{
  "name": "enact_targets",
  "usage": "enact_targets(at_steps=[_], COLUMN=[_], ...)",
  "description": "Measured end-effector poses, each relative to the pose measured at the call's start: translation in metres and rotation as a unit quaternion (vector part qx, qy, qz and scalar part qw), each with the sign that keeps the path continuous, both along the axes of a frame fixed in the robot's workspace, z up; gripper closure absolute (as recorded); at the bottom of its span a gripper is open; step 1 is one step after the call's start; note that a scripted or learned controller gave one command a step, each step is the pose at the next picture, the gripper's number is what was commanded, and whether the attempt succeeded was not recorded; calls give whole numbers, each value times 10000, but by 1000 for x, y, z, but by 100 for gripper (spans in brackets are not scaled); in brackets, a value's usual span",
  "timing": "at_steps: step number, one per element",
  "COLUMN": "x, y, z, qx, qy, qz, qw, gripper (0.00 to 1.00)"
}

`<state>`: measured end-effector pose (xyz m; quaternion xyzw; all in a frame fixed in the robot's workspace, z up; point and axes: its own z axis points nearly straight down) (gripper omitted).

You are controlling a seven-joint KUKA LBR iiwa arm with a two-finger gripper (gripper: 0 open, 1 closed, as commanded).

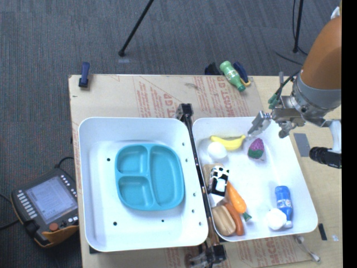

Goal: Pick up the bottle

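Note:
A blue bottle with a white label lies in the right bin, near its front right corner, next to a white ball. A second bottle, green, lies on the bench behind the bins. My gripper hangs over the back right part of the right bin, above and right of a purple fruit. Its fingers are spread apart, so it is open, with nothing between them. The blue bottle is well in front of the gripper, apart from it.
The right bin also holds a banana, a white egg, a black-and-white toy, a carrot and a hot dog. In the left bin lies a teal divided plate. A teach pendant rests on the floor at left.

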<state>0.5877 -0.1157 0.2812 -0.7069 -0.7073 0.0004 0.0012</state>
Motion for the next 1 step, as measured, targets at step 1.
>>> enact_targets(at_steps=[1], x=[0], y=[0], z=[10], qx=[5], qy=[3], qz=[4], qw=[10000], gripper=[100])
